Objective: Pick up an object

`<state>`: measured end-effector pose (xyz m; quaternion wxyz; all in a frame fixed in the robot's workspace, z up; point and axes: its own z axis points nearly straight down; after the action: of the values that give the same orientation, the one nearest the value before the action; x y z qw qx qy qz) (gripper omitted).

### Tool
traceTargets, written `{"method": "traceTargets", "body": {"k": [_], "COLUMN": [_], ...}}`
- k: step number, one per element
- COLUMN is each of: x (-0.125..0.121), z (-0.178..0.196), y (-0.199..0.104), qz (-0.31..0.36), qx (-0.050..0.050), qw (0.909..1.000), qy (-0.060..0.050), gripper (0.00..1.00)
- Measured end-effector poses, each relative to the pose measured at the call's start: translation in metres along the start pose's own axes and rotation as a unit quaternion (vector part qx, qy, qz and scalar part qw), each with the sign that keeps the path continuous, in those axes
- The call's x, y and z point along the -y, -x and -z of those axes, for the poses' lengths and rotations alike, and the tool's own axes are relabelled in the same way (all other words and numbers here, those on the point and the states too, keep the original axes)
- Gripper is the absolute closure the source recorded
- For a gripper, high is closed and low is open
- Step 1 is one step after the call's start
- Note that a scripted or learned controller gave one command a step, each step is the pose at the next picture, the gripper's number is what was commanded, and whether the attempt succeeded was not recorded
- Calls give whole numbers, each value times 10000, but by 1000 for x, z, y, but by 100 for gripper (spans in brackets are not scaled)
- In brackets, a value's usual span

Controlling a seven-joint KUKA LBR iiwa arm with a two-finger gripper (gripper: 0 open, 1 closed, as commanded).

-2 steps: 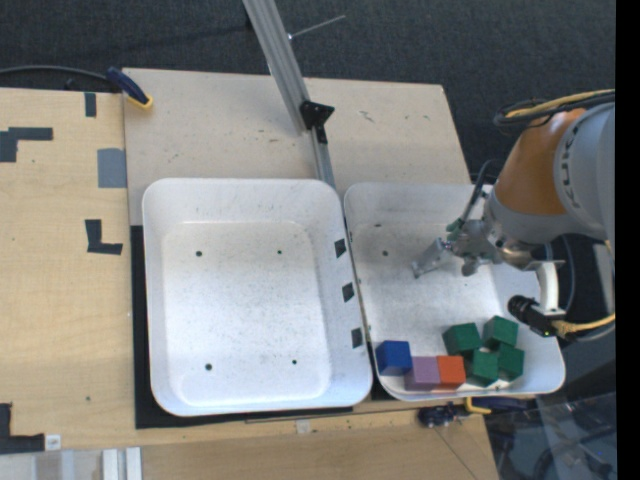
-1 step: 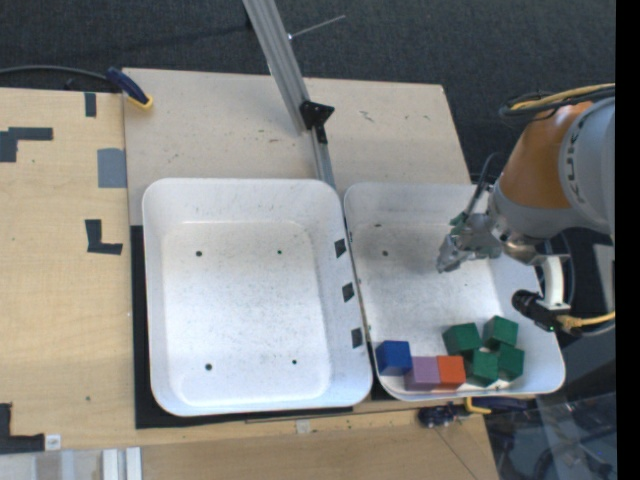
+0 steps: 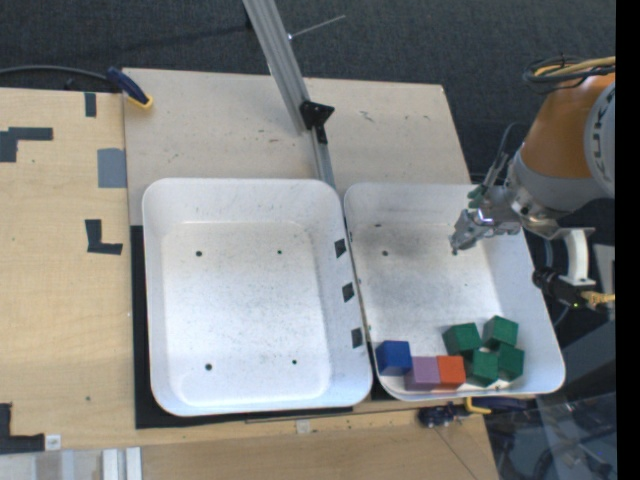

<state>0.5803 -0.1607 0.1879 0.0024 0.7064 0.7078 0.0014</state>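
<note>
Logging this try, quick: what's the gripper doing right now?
Gripper: over the right bin, away from the blocks; open or shut cannot be told.

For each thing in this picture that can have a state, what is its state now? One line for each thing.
gripper: over the right bin, apart from the blocks, nothing seen between its fingers.
blue block: lying in the right bin, near its front left corner.
purple block: lying beside the orange block, touching it.
green blocks: clustered at the right bin's front.
right bin: holds all the blocks.
left bin: flat on the bench.
</note>
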Motion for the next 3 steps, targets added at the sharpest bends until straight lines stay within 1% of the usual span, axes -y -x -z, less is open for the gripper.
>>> {"method": "traceTargets", "body": {"k": [1, 2, 3], "x": [-1, 12, 31], "z": [26, 33, 27], "y": [0, -62, -108], "qz": [-3, 23, 15], "qx": [-4, -19, -15], "qw": [10000, 10000, 10000], "qy": [-15, -34, -44], "gripper": [100, 100, 100]}}
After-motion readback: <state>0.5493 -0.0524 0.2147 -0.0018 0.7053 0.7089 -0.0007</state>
